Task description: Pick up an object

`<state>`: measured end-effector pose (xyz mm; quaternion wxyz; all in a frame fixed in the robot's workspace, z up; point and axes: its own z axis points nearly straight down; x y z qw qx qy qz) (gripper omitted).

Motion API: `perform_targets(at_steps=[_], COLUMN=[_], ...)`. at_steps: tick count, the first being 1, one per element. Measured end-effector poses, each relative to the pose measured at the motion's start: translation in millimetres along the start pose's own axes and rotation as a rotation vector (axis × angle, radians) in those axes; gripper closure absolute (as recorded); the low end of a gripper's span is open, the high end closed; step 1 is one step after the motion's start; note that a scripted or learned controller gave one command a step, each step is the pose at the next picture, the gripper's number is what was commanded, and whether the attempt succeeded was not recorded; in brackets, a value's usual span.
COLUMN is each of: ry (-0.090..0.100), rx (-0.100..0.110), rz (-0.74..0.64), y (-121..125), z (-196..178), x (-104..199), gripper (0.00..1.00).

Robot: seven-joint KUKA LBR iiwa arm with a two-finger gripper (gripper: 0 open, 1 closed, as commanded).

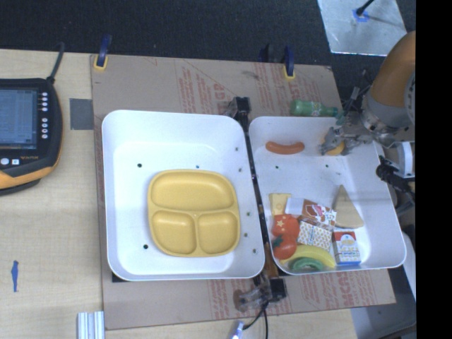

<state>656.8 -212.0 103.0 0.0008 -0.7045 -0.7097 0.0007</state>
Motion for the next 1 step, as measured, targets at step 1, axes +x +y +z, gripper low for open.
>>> perform_targets(at_steps=[1], ry=[0.002], rx=[-0.001], rz=[0.002], y=[1.3], z=[-89.9], x=[156.3], gripper=[1.00])
